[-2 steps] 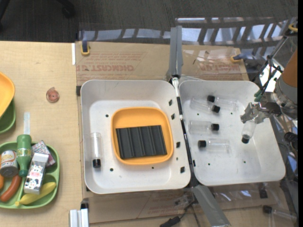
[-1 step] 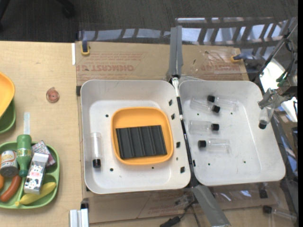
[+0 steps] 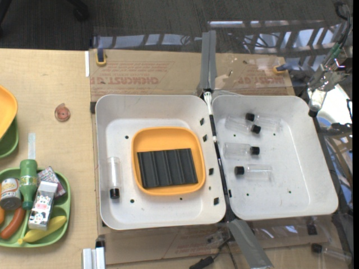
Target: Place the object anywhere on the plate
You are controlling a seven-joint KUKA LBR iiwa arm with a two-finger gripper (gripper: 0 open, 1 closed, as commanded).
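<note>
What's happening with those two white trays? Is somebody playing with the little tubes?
Nothing is being handled right now. The left bin holds an orange plate with a dark ridged mat on it, and one clear tube with a black cap lies beside the plate, not on it. The right bin has four more tubes scattered about. So no tube has been put on the plate yet.

Robotics lab: white bins (image 3: 160, 108), clear vials (image 3: 251, 171), cardboard-lined bench (image 3: 146, 74).
</note>
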